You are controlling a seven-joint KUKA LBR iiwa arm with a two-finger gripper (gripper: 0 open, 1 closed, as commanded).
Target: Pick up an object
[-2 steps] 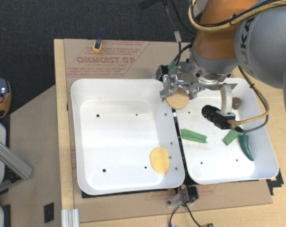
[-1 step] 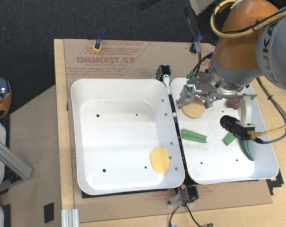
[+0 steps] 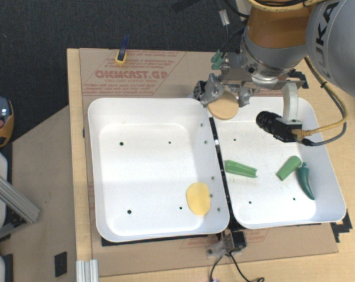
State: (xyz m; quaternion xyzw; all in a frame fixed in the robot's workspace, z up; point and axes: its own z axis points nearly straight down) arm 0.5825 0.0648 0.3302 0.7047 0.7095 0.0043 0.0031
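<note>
My gripper (image 3: 223, 98) hangs over the back left corner of the right bin (image 3: 330, 207). Between its fingers sits a tan round disc (image 3: 225, 110), its upper part hidden by the gripper. The disc's lower edge overlaps the rim where the two bins meet. A yellow oval piece (image 3: 198, 198) lies at the front right of the left bin (image 3: 107, 216). In the right bin lie a green wedge (image 3: 240, 169), a lighter green piece (image 3: 288, 167) and a dark green pepper (image 3: 305, 181).
A black unit with a yellow cable (image 3: 277, 126) hangs from the arm over the right bin's back. A small blue and yellow clip (image 3: 123, 53) stands on the cardboard sheet (image 3: 136, 75) behind the left bin.
</note>
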